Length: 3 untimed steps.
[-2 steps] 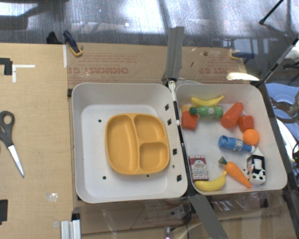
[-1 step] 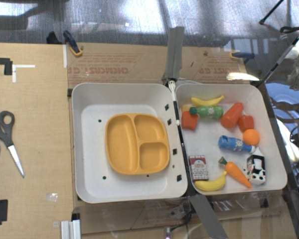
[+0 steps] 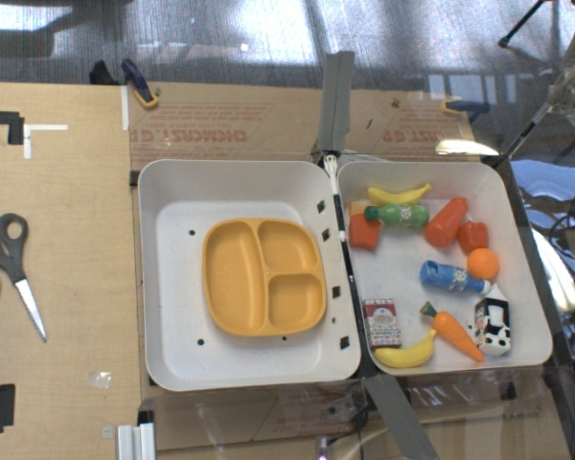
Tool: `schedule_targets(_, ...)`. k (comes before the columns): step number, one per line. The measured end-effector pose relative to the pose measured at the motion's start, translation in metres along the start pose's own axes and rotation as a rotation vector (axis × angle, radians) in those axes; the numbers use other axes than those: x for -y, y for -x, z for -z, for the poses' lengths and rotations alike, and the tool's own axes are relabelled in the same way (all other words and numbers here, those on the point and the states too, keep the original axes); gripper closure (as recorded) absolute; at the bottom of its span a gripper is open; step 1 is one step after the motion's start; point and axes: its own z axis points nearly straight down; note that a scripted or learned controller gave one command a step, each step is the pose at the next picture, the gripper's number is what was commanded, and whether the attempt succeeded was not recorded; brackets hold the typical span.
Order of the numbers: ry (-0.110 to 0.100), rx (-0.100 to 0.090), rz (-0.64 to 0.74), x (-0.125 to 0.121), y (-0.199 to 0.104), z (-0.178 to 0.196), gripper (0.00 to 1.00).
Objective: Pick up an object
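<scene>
Evidently pick candidates lie loose in right bin [image 3: 403,268]: banana [image 3: 398,195], green bottle [image 3: 399,216], orange ball [image 3: 482,263], blue can [image 3: 452,277], carrot [image 3: 456,336]. Mostly apart, so likely room for a grasp. Yellow divided plate [image 3: 264,276] lies flat in left bin [image 3: 171,257]; probably harder to grip.

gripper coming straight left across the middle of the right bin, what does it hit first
Probably the orange ball, nearest the right wall there, then the blue bottle; travelling higher, it could pass over both.
</scene>
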Motion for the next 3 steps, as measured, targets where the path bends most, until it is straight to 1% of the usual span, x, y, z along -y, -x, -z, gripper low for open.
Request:
schedule_targets(1, 0.002, -0.001, 0.384, -0.001, -0.051, -0.085, 1.0)
schedule_targets(3, 0.001, 0.011, 0.377, -0.001, -0.048, -0.066, 1.0)
